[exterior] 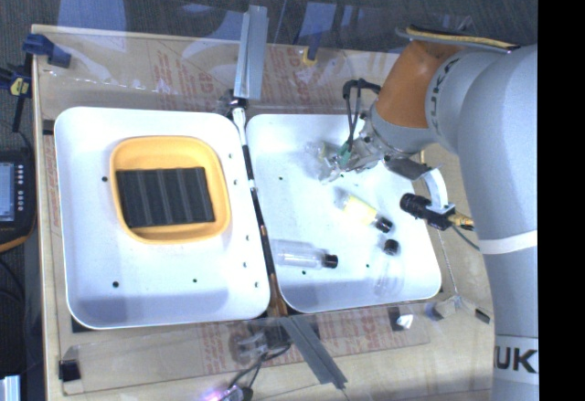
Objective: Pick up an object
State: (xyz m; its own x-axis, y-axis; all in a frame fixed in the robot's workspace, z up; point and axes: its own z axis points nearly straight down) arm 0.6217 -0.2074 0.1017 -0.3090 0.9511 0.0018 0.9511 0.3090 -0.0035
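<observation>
Gripper (pixel 336 160) low in the right bin (pixel 416 285); jaw state cannot be told — nothing visibly held. Nearest candidate: a clear tube (pixel 358 205) just beside it, toward the bin's middle. Recommend centring squarely over the tube, descending straight, then closing.

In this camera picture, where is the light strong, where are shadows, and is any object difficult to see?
Camera view: the white bins are brightly lit, nearly washed out; soft shadow lies along the left bin's front edge; the clear tube and the clear items near the gripper blend into the right bin; the yellow tray stands out sharply.
</observation>
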